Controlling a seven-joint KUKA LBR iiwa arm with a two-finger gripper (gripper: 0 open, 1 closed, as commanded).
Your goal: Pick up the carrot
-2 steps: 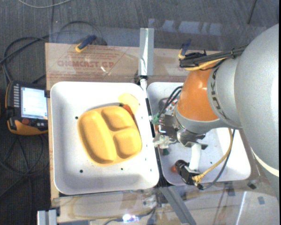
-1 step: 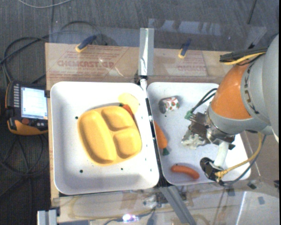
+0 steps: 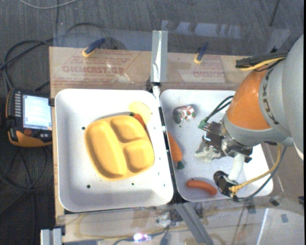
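The carrot (image 3: 174,148) is a slim orange piece with a green tip. It lies against the left wall of the right bin (image 3: 255,190), pointing from the far side toward the near side. My gripper (image 3: 211,143) hangs over the middle of that bin, to the right of the carrot and apart from it. It sits just above a small white crumpled thing (image 3: 206,153). The arm's orange band and grey body cover the bin's right part.
A red sausage-like piece (image 3: 201,187) lies near the right bin's front wall. A small patterned can (image 3: 183,113) lies at its far left. The left bin (image 3: 71,188) holds a yellow divided tray (image 3: 120,146) with a small orange-red piece (image 3: 138,119) at its far edge.
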